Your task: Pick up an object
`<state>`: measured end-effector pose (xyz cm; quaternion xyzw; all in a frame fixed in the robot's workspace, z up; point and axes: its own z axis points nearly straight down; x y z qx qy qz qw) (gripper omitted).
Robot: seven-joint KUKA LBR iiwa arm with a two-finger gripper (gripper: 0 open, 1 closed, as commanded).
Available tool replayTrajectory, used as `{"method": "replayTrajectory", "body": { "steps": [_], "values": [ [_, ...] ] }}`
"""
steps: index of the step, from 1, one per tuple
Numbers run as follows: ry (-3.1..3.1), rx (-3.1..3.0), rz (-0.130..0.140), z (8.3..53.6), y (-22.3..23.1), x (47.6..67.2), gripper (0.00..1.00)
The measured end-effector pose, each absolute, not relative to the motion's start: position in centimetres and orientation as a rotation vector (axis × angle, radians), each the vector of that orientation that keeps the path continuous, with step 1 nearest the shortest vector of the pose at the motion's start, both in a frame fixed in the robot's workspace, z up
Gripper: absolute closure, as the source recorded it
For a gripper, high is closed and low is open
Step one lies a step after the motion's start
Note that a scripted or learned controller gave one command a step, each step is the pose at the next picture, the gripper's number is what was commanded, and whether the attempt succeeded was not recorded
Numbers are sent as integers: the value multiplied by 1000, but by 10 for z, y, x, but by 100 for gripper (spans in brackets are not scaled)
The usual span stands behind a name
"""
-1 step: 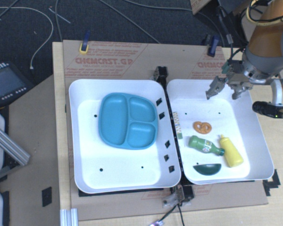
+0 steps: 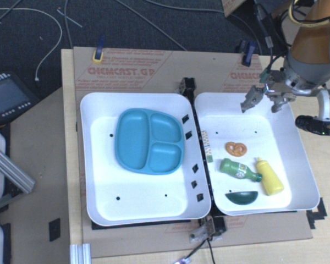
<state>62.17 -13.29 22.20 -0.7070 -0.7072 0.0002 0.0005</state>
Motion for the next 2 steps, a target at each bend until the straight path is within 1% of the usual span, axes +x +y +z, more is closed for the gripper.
{"method": "replayTrajectory", "body": {
  "steps": [1, 2],
  "values": [
    [-2217, -2216, 7, 160, -129, 625, 0],
    [-2220, -2215, 5, 103, -126, 633, 0]
  ]
}}
